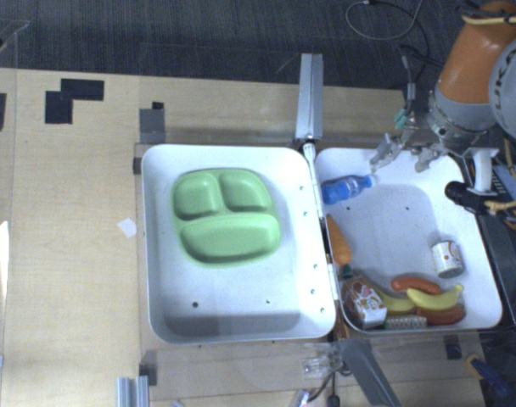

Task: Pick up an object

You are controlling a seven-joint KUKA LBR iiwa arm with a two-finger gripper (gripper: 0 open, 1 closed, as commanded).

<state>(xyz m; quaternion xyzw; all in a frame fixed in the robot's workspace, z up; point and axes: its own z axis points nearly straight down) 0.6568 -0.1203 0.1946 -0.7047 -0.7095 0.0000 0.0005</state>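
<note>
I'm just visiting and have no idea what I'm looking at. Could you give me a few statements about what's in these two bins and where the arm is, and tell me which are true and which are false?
1. A green divided plate lies in the left bin. True.
2. The blue bottle lies in the left bin. False: it lies in the right bin, near its top left corner.
3. The banana lies near the bottom edge of the right bin. True.
4. The small can sits on the green plate. False: it is in the right bin, above the banana.
5. The gripper is over the left bin. False: it is at the top edge of the right bin.
</note>
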